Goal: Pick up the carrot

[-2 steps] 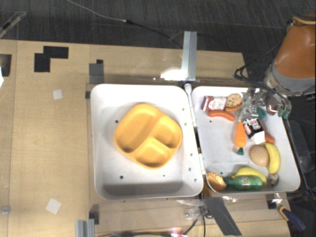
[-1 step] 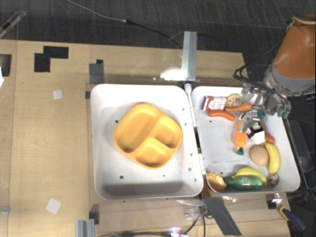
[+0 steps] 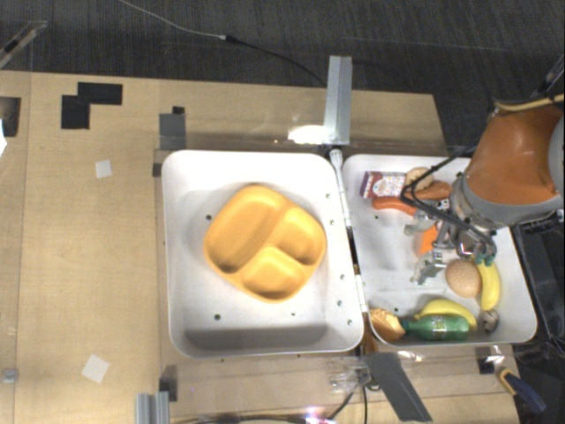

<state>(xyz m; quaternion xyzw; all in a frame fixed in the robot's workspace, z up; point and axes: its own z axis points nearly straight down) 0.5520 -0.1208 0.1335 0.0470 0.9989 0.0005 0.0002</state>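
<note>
**A:** Carrot is seen as a small orange sliver in the right bin, close under the gripper, partly covered by the metal parts. Is it clamped?

**B:** That cannot be told. The gripper is seen low over the middle of the right bin, just beside the carrot, but whether it is parted or closed is not made out; the parts are too small and cluttered. No carrot is shown between them.

**A:** How is the arm placed?

**B:** It is entered from three o'clock, its orange band seen over the bin's upper right part.

**A:** What else is laid in that bin?

**B:** At four o'clock from the gripper a tan round item is seen, with a banana just beside it. Toward six o'clock a second banana is laid against a green item. At eleven o'clock a small printed packet is found near the bin's top rim.

**A:** And the left bin?

**B:** A yellow divided tray is held at its centre, well apart from the gripper. Both bins are borne by the desk.
</note>
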